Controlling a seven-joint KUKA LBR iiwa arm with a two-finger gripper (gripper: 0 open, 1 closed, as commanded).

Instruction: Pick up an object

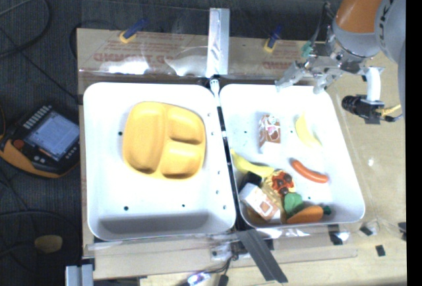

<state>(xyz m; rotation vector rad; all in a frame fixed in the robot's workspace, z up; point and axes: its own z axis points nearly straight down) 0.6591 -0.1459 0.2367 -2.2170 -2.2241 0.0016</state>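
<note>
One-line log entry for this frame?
arm: above right bin's far edge | gripper: holds nothing | right bin: hot dog, banana, other toy food | left bin: yellow tray

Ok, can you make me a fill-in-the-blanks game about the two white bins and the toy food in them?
1. The big yellow tray lies in the ____ bin.
2. The hot dog lies in the ____ bin.
3. The carrot sits in the right bin's ____ corner, by the edge closest to the camera.
4. The claw hangs over the right bin's ____ edge.

Missing words: left; right; near; far
</note>
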